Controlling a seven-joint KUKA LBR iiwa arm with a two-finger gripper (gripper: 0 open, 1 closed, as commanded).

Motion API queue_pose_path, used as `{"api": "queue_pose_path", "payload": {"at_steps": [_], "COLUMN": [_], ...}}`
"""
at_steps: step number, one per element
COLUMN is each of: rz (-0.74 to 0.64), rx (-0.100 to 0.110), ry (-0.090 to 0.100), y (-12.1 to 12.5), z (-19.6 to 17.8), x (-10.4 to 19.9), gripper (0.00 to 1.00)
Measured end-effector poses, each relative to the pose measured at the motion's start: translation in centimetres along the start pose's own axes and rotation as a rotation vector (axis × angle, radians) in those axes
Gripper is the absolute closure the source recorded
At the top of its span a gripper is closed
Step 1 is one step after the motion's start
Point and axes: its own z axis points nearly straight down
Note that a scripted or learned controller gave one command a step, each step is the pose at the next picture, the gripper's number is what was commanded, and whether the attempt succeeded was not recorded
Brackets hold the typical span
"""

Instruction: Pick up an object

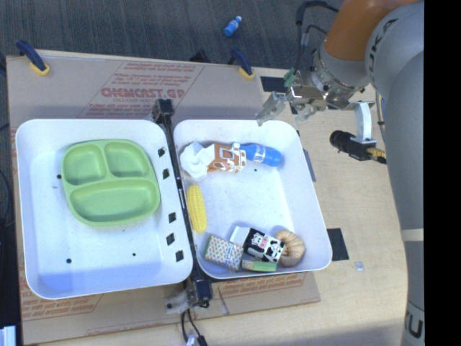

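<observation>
My gripper (282,111) hovers above the far rim of the right bin (310,215), its fingers spread open with nothing between them. Just below it in that bin lies a blue-capped bottle with an orange and white label (245,156), next to a crumpled white cloth (193,160). A yellow corn cob (196,207) lies along the bin's left wall. At the near end sit a patterned box (222,253), a black and white toy (262,246) and a tan bagel-like ring (292,245).
The left bin (36,265) holds a green divided plate (110,181). A black divider with clips (173,193) runs between the bins. Cardboard lies under both bins, with clamps at the far corners. The arm's grey body occupies the right side.
</observation>
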Motion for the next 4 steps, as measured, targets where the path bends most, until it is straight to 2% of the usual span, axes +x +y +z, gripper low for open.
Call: {"api": "queue_pose_path", "payload": {"at_steps": [1, 2, 3, 4], "rz": [0.0, -0.003, 0.0, -0.002], "rx": [0.002, 0.001, -0.002, -0.002], "ry": [0.0, 0.002, 0.001, 0.001], "y": [-10.9, -16.0, -5.4, -14.3], "z": [9.1, 17.6, 16.4, 7.5], "x": [-1.6, 5.6, 8.0, 13.4], "gripper": [0.0, 0.0, 0.0, 0.0]}}
